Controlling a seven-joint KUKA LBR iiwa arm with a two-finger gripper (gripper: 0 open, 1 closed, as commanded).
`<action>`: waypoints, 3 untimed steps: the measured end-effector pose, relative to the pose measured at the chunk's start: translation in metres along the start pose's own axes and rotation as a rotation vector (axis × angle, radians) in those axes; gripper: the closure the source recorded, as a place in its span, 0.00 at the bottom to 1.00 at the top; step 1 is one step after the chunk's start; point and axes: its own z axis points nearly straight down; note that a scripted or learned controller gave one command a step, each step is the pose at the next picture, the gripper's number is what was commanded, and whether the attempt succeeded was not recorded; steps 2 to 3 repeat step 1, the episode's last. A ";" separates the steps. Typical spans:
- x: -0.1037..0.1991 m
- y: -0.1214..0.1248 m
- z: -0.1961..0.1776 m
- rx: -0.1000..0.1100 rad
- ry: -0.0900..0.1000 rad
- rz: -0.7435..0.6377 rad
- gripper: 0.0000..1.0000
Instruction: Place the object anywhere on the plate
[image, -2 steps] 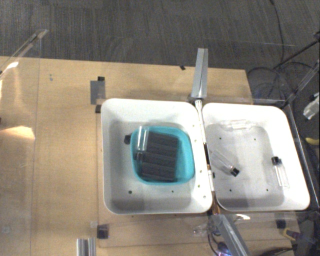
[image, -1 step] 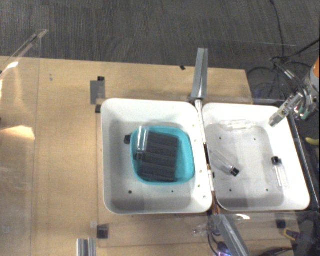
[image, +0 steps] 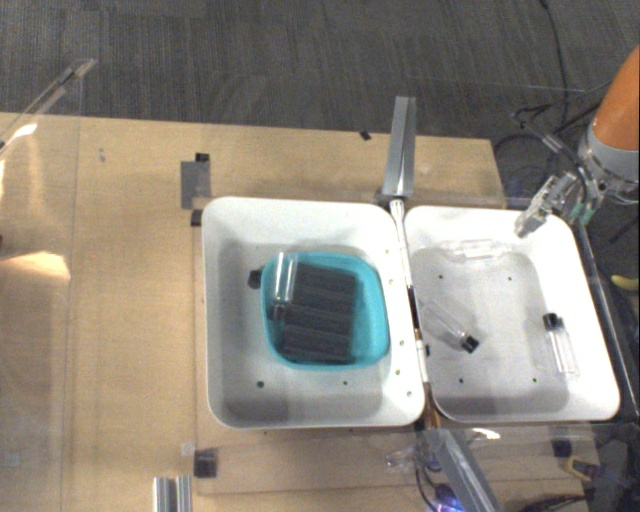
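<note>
A robot pincer (image: 545, 205) hovers over the right bin's (image: 600, 400) far corner; whether it is released or clenched cannot be told. A clear tube (image: 282, 277) leans on the blue plate (image: 375, 320) in the left bin (image: 225, 380). Other tubes lie right; descending squarely over one seems wise.

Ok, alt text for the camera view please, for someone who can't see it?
A clear tube lies on the teal plate in the left bin. Two more tubes lie in the right bin, the claw over its far corner.

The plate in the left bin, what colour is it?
Turquoise blue; the shallow square plastic plate carries a dark grey ribbed block. The camera view shows it best.
</note>
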 end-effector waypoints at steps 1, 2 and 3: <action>0.000 0.000 0.000 0.000 0.000 0.000 0.00; 0.000 0.000 0.000 0.000 0.000 0.000 0.00; 0.000 0.000 0.000 0.000 0.000 0.000 0.00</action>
